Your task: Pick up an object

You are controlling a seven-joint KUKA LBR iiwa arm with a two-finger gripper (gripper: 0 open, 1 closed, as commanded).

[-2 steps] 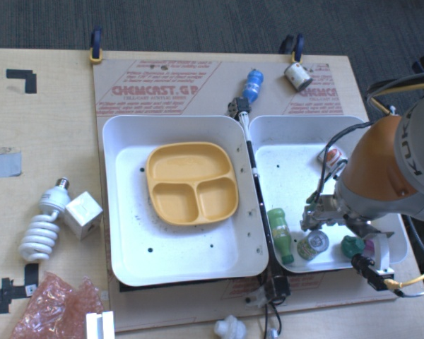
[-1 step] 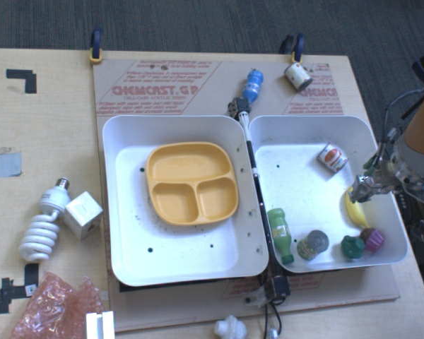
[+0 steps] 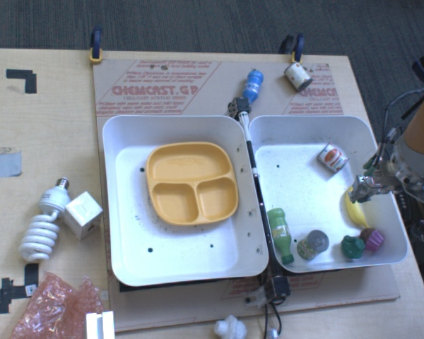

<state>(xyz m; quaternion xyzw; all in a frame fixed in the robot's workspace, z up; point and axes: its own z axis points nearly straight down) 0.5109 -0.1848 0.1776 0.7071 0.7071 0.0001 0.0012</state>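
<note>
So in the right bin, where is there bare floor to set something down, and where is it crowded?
Bare floor in the right bin spans the middle and upper left, bordered by the small can, the green bottle and the divider wall. It is crowded along the near and right edges: the round tin, green toy, purple toy, banana and gripper.

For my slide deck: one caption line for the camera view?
Pincer at a banana in the right bin; yellow divided tray in the left bin.
</note>
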